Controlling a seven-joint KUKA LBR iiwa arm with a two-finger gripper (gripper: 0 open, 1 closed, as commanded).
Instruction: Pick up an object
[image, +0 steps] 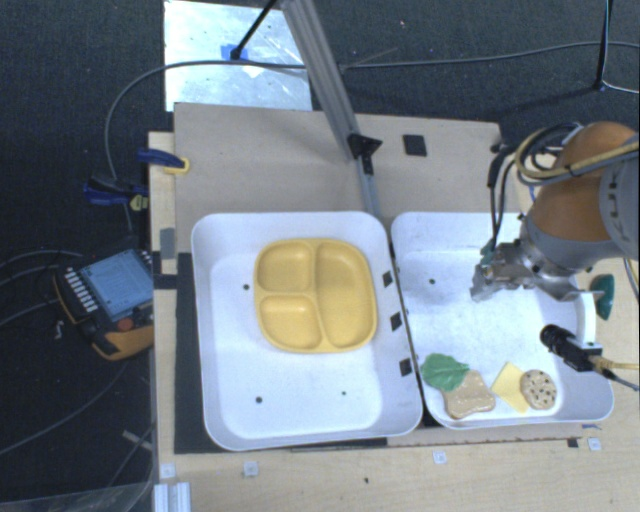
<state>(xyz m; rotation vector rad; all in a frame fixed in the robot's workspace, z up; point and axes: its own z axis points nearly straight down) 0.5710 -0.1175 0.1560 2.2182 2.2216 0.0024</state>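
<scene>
My gripper (490, 281) hangs over the upper right part of the right bin (440, 240), well above the bin floor's objects. Along the bin's front edge lie a green leaf-shaped piece (444, 371), a tan toast-shaped piece (468, 396), a yellow cheese wedge (510, 384) and a round cookie (539, 388). The gripper is up and away from all of them, with nothing seen in it. A teal object (604, 296) shows at the bin's right edge, partly hidden behind the arm.
The left bin (215, 300) holds a yellow divided plate (314, 295). A metal pole (330, 80) slants down to the gap between the bins. Cables and a blue device (110, 285) lie off the bench at left.
</scene>
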